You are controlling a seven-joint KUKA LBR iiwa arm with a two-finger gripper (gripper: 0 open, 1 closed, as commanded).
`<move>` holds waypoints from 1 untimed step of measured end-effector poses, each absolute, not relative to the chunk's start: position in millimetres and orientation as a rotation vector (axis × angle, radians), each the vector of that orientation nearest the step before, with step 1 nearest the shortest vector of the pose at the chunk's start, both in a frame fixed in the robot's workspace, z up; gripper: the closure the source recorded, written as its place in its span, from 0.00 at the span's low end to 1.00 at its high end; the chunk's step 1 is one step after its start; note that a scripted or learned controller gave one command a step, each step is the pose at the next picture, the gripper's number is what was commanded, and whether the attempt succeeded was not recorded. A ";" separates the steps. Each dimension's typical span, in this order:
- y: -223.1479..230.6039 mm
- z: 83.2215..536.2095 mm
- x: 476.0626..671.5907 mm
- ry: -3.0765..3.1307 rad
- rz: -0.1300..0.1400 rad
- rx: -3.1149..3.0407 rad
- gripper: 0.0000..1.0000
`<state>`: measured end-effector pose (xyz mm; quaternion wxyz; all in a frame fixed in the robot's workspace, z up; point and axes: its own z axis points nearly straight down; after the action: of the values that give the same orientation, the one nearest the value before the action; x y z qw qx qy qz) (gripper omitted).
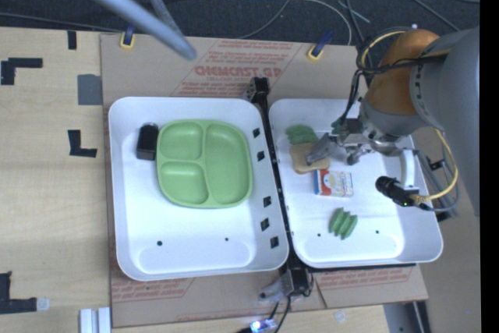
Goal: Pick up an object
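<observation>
Left bin (pixel 129 191): a green divided plate (pixel 205 164) (three compartments) lies near its middle, with a small black block (pixel 146 141) just beside the plate's left edge. Right of the plate, past the seam where the two bins meet, the right bin (pixel 390 246) bears four things: a green leafy piece (pixel 300 134) at upper left, a tan bread-like slice (pixel 305 160) just below it, a small red, white and blue carton (pixel 333 183) lower right of the slice, and a green ridged piece (pixel 342 222) below the carton. The gripper (pixel 318 154) (reaching in from the right) sits low over the tan slice; whether it grasps anything cannot be told.
</observation>
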<state>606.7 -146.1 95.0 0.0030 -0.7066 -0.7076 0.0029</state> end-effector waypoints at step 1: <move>-145.4 109.2 608.8 -2.224 0.003 -2.217 1.00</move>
<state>608.8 -145.4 109.2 0.0010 -0.7060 -0.7082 0.0009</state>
